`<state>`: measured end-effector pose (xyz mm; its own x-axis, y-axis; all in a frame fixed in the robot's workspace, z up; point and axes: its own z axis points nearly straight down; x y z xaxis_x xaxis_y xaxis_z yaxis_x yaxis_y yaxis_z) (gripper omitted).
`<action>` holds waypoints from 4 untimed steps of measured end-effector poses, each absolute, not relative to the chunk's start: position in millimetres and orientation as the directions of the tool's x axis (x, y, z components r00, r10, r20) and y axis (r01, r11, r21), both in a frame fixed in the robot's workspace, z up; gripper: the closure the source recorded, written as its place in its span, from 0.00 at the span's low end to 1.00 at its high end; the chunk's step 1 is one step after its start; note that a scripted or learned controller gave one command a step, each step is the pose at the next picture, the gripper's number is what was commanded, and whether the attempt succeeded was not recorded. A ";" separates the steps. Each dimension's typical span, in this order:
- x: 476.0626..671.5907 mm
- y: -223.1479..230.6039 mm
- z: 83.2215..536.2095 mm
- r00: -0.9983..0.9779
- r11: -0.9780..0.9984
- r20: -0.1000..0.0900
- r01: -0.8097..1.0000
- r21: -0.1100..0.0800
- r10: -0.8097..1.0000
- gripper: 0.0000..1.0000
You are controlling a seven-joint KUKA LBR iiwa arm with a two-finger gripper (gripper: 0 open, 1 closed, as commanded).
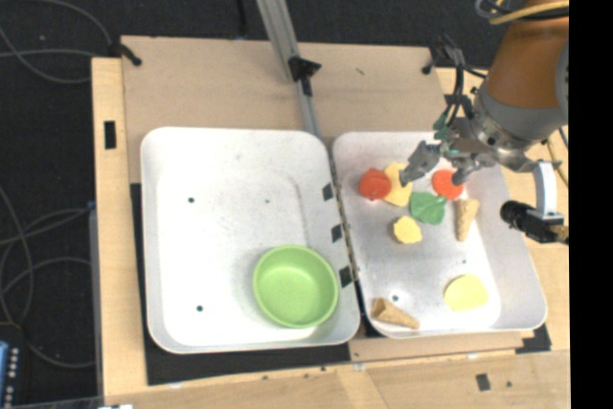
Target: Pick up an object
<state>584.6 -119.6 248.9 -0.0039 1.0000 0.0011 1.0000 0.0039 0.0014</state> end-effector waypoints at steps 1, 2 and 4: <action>584.6 -119.5 249.0 -0.003 0.003 0.001 1.000 0.002 1.000 0.00; 583.9 -128.6 204.2 0.002 -0.002 -0.003 1.000 -0.003 1.000 0.00; 580.9 -139.3 106.7 0.002 -0.002 -0.003 1.000 -0.005 1.000 0.00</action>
<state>580.9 -139.3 106.7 0.0022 1.0000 -0.0027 1.0000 -0.0022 -0.0045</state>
